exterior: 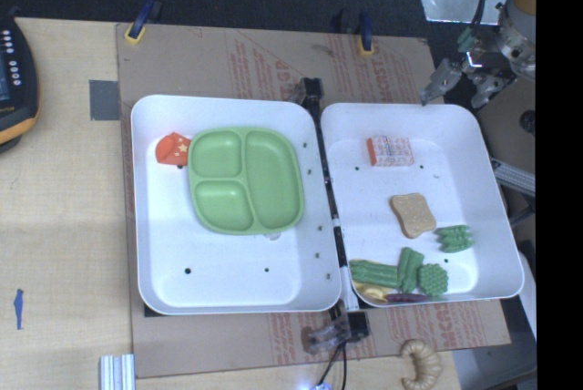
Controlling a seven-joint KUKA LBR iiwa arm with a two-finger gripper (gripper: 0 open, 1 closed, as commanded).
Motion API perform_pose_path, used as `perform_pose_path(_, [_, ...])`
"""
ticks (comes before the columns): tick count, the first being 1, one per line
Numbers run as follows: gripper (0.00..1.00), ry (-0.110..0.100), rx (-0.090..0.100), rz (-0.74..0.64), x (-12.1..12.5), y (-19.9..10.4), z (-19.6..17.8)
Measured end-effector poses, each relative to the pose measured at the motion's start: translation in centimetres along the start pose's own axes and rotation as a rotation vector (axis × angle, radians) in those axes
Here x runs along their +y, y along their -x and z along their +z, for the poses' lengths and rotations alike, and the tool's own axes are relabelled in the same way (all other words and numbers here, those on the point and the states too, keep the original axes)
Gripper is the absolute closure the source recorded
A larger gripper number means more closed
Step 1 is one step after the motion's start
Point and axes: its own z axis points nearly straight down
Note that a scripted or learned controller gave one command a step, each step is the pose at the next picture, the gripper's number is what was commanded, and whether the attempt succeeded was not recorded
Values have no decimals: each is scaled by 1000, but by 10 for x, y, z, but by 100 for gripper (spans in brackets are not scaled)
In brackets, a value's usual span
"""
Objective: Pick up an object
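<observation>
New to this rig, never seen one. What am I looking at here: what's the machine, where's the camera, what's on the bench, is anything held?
One camera, fixed above the bench, looks down at a slant. The machine is a robot arm reaching in from the picture's right; its gripper sits past the far right corner of the right bin, with nothing between its jaws. Two shallow white bins lie side by side. The left bin holds a green divided plate and a small red object at the plate's left edge. The right bin holds a red-and-white packet, a slice of toy bread and a cluster of green toy vegetables along its near edge. Its job is to pick up an object.
</observation>
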Motion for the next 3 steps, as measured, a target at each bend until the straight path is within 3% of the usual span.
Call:
perform_pose_path(1, [0,-19,6,1,-83,-31,146])
perform_pose_path(2, [0,-8,1,4,-129,7,191])
perform_pose_path(3, [100,-2,0,-2,-125,6,178])
